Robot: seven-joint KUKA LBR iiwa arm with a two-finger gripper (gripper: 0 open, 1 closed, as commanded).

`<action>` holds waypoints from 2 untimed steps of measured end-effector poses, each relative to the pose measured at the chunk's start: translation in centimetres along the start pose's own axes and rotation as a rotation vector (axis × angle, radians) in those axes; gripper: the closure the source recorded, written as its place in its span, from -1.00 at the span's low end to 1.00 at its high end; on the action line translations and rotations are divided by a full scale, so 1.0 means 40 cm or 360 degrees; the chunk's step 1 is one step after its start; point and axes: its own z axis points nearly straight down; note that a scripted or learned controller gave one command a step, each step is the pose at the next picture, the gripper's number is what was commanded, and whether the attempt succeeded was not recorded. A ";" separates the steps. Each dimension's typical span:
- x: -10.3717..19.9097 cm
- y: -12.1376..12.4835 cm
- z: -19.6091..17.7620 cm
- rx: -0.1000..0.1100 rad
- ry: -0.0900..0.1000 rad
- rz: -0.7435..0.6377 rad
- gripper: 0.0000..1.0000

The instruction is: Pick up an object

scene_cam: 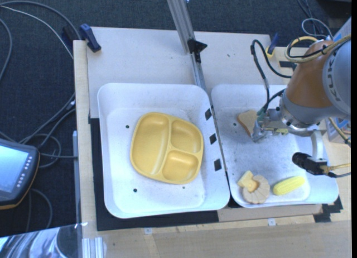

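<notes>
Just beside the hand (257,134), on its far-left side, lies a tan bread slice (246,121) in the right bin (223,139). Whether the hand is spread or closed, I cannot tell. A good pick likely needs it centred over the slice before closing.

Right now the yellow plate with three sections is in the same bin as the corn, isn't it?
Not quite. The camera view shows the yellow divided plate alone in the left bin, while the toy corn cob lies in the right bin, near its front edge.
</notes>
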 end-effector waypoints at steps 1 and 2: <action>0.003 0.019 -0.113 -0.0008 -0.0004 -0.0001 1.00; -0.008 0.025 -0.273 -0.0011 -0.0005 0.0000 1.00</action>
